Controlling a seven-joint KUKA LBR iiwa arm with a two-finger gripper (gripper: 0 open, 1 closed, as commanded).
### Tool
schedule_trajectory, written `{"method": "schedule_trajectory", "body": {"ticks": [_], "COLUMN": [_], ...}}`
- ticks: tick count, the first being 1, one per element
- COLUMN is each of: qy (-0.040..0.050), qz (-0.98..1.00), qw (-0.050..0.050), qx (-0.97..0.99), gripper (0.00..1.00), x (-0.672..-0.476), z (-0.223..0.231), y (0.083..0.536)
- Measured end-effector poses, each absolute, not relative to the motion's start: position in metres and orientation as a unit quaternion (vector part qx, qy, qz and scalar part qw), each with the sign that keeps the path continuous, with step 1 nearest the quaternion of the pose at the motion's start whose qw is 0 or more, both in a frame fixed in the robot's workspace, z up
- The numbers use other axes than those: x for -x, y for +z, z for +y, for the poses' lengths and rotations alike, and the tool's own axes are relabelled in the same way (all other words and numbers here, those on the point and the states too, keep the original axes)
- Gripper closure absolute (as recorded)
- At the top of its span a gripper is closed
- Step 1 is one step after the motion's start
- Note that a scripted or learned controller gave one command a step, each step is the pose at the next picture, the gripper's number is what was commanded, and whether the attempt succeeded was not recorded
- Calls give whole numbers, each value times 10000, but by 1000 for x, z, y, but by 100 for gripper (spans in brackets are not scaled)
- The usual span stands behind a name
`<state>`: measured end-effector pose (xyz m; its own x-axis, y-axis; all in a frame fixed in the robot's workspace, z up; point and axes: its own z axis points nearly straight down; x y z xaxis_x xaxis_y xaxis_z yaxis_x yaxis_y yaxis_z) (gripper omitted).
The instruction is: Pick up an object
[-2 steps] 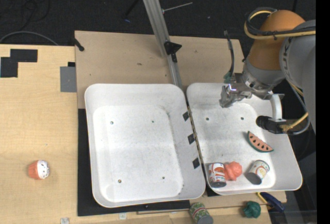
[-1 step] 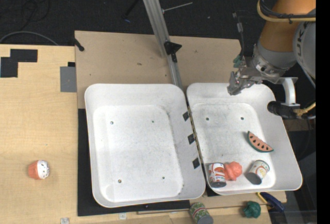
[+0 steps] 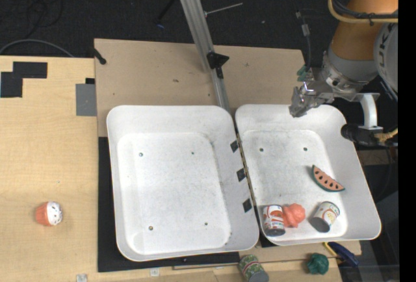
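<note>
Grey and orange, the arm hangs its claw (image 3: 303, 104) over the far rim of the right shallow white bin (image 3: 354, 144); whether it is open or closed cannot be told. Near that bin's front edge lie a watermelon-slice toy (image 3: 327, 179), a small red-labelled can (image 3: 273, 219), an orange-pink lump (image 3: 294, 214) and a tipped tin (image 3: 324, 215).

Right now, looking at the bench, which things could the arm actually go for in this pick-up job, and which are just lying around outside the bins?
For the job, all in the right bin:
watermelon slice toy
red-labelled can
orange-pink lump
small tin on its side
gripper, over the bin's far edge

Lying about:
orange-and-white ball on the wooden bench
can and green thing in front of the bins
left bin
</note>
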<state>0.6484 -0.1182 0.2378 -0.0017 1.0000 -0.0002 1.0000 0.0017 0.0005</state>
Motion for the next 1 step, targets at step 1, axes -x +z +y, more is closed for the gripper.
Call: {"method": "schedule_trajectory", "body": {"ticks": [1], "qy": [-4], "qz": [7083], "qw": [-22], "qx": [-7059], "gripper": [100], "x": [-622], "z": [-62], "y": [240]}}
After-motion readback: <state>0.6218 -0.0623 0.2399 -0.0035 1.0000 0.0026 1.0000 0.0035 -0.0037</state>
